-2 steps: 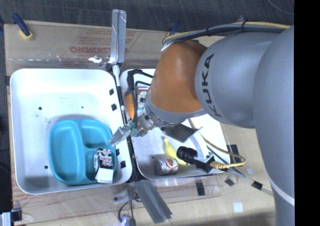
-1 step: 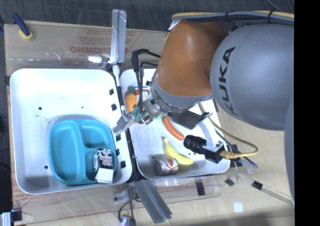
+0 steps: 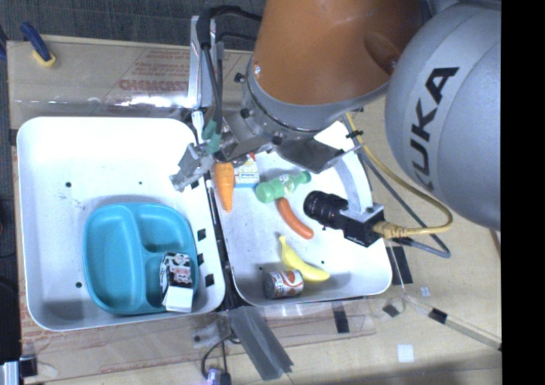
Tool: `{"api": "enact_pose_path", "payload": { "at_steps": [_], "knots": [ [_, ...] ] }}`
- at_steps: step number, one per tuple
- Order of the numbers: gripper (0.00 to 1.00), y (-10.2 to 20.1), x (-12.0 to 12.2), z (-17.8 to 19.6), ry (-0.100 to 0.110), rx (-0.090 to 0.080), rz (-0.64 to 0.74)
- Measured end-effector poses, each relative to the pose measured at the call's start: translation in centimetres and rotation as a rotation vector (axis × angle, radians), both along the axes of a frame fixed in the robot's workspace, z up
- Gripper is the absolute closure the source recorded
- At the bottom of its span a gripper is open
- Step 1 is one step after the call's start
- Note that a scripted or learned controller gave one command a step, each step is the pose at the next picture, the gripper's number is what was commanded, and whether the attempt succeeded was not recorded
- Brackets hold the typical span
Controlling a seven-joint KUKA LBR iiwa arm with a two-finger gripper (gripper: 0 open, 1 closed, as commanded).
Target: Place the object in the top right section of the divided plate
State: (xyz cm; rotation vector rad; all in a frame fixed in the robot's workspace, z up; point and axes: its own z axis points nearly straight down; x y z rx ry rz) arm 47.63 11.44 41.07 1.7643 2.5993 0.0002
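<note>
Leftmost, a white bin holds a blue divided plate, a small cow-patterned carton in its lower right section. At the wall between the bins, the gripper hangs beside a carrot; how wide it stands cannot be told. Right bin: green toy, sausage, banana, can, crowded under the arm.

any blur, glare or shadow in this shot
Camera view: the arm looms close to the lens, soft and oversized, hiding much of the right bin; the left bin is brightly lit, almost washed out; the blue divided plate casts a soft shadow; the carrot and banana stay fairly sharp.
</note>
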Motion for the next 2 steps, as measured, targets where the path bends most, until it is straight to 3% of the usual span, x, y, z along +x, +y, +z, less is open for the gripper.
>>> {"api": "enact_pose_path", "payload": {
  "at_steps": [1, 2],
  "knots": [
    [0.0, 8.0, -0.1, 3.2, 0.001, 0.0, 0.005],
    [0.0, 9.7, 4.0, 1.4, 0.0, -0.002, -0.001]
  ]
}}
